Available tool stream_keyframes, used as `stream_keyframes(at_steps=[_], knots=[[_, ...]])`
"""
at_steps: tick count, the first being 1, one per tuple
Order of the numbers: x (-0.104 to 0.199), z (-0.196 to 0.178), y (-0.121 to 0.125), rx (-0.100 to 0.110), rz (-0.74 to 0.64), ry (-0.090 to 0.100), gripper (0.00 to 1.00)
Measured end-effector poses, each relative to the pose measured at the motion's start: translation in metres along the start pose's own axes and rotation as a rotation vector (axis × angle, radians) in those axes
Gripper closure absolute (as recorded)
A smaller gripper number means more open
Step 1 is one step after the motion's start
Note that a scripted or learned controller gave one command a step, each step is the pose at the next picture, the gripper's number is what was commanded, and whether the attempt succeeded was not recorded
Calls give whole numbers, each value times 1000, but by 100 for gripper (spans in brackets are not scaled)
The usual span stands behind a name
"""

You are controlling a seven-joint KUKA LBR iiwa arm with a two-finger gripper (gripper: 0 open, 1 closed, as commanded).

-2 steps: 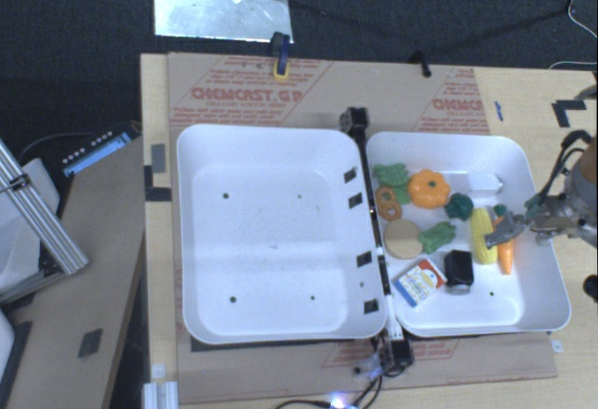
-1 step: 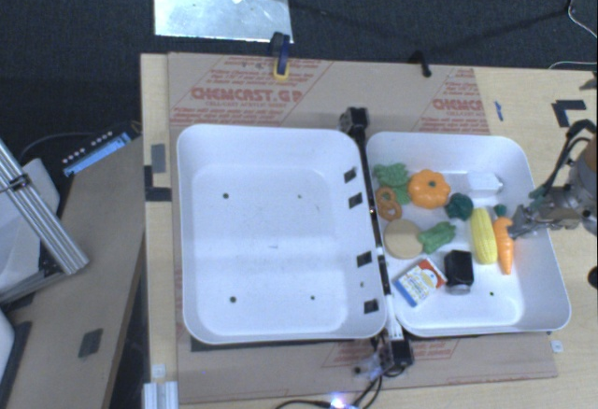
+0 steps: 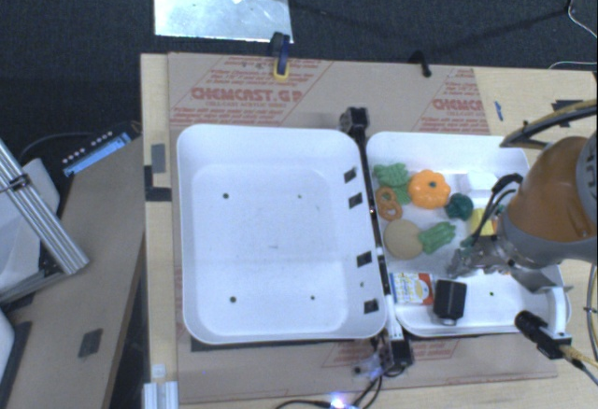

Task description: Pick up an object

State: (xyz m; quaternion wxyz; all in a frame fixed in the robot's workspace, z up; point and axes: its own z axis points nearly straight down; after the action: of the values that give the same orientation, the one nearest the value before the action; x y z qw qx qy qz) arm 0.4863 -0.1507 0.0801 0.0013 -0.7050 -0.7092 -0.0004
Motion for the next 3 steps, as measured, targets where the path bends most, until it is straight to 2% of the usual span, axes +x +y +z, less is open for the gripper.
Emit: stream_keyframes(at_steps=[1,2,3], knots=[[27,-46,53,-9,-3,-4,100],[56,-2,43,1,0,-1,100],[51,-4,8,1,5,-1,100]])
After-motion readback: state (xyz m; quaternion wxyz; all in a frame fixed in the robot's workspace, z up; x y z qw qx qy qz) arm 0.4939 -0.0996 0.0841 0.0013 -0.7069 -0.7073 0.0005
